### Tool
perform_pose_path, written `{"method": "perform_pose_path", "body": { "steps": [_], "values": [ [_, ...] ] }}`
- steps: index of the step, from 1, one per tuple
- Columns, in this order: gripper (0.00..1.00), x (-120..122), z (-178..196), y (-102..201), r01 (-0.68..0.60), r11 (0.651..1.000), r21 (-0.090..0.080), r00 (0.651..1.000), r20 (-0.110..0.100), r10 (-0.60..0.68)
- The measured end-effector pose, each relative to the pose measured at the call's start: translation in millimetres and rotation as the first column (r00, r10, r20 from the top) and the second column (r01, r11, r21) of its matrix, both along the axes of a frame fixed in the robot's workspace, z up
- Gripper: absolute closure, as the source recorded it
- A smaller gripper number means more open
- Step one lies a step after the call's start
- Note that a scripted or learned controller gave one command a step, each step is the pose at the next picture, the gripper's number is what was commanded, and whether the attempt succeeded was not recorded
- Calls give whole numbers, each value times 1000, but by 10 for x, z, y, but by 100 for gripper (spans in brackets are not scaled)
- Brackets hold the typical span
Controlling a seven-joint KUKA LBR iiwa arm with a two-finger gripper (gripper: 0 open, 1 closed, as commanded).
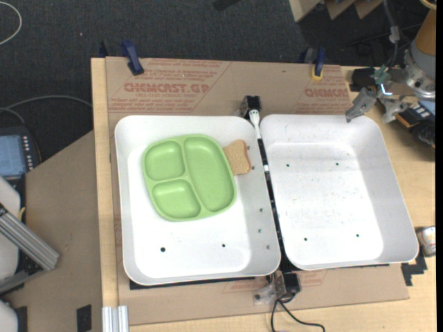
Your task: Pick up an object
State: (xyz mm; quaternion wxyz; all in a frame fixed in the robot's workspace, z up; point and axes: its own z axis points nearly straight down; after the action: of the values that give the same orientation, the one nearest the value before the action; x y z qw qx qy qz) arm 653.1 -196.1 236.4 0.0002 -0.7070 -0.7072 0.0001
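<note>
A green three-compartment plate [188, 178] lies in the left bin [187, 254], toward its far side. A tan slice shaped like toast [238, 158] rests against the plate's right rim, near the divider between the bins. My gripper [374, 108] hangs above the far right corner of the right bin [332, 199], well away from both objects. It is open, its two grey fingers [358, 107] spread apart with nothing between them.
Both bins sit on a cardboard sheet [173, 81] clamped at the back by blue clips [131, 57]. A black clamp [251, 105] stands at the far end of the seam between the bins. Cables and equipment crowd the right edge.
</note>
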Motion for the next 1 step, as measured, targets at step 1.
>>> {"method": "perform_pose_path", "body": {
  "steps": [1],
  "values": [
    [0,-721,1041,671,-6,1000,0,1000,11,6]
  ]
}}
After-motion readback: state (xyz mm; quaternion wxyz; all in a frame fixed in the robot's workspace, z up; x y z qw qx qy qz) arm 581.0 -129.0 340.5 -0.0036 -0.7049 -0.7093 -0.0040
